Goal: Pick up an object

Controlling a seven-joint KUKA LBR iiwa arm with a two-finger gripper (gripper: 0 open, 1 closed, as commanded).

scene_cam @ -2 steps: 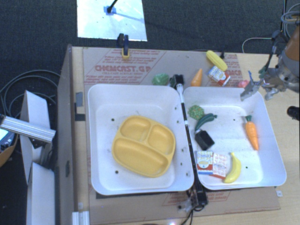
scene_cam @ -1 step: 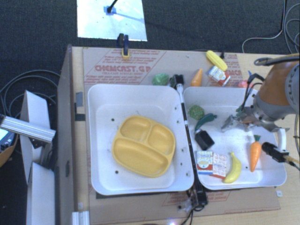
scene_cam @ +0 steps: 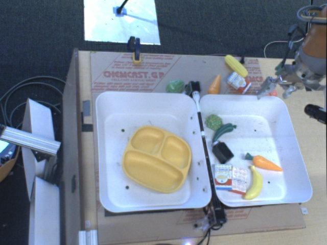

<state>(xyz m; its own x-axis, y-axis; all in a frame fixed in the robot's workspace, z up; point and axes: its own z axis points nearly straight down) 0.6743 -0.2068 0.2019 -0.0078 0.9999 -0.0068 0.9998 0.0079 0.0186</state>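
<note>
Yellow divided tray [scene_cam: 156, 158]; black clamp [scene_cam: 134, 46]

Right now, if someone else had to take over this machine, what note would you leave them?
Claw: hangs open over the far edge of the right bin, holding nothing.
Right bin: banana, carrot, green pepper, black block, small packet.
Left bin: yellow divided plate.
Done: nothing picked up.
Left: lower, grip one item, lift.

Grey arm with orange band at the upper right, hand [scene_cam: 276, 87] low, fingers spread apart.
</note>
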